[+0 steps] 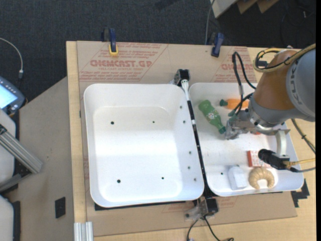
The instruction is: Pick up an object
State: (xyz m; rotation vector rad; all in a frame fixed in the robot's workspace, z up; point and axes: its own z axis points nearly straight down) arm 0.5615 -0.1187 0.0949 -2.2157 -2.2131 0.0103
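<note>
Camera view: claw (231, 130) fingers indistinct.

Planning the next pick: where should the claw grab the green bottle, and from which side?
Probably across the green bottle at its middle, coming straight down. It lies flat and slanted in the right bin, so closing across its narrow width suits; the claw sits beside its lower end.

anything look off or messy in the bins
Nothing stands out. The green bottle lies on its side, slanted, in the right bin, next to the gripper. A croissant, a white block, a red-and-white packet and an orange item lie loose there, none spilled or visibly damaged.
</note>
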